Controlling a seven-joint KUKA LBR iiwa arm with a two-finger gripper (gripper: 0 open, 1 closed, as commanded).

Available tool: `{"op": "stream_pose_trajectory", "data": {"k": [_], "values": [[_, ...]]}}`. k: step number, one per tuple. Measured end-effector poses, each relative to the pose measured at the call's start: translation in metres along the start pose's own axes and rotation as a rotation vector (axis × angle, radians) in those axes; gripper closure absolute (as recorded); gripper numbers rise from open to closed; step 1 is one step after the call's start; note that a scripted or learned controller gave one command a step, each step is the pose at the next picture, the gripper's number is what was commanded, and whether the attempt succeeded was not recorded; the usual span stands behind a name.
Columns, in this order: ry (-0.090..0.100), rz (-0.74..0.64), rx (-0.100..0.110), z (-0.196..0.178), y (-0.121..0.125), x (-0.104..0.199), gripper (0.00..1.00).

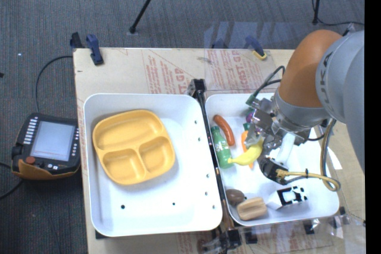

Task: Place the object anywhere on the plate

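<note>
A curved yellow plastic banana (246,157) lies in the right white bin (324,208), touching a green plastic bottle (222,148), with a reddish sausage-shaped toy (224,125) close by. The gripper (262,144) hovers at the banana's upper end; whether it is pinching anything cannot be told. The yellow plate with 3 compartments (133,146) sits in the left white bin (178,211), bearing nothing, so placement appears not yet done.

Teach pendant (46,147) on floor (left), blue clamp (94,49).
</note>
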State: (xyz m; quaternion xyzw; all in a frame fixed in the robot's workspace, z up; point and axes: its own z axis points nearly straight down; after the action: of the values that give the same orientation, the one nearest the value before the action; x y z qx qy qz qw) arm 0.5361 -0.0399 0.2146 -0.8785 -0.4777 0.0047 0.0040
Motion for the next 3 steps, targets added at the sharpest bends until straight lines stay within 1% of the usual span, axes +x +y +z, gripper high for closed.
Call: {"op": "stream_pose_trajectory", "data": {"k": [1,2,3], "values": [[0.002,-0.016,-0.001,0.000,-0.014,0.069,1.00],[-0.001,-0.089,-0.001,0.031,-0.018,0.137,1.00],[0.001,-0.341,-0.007,0.014,-0.015,0.221,1.00]]}}
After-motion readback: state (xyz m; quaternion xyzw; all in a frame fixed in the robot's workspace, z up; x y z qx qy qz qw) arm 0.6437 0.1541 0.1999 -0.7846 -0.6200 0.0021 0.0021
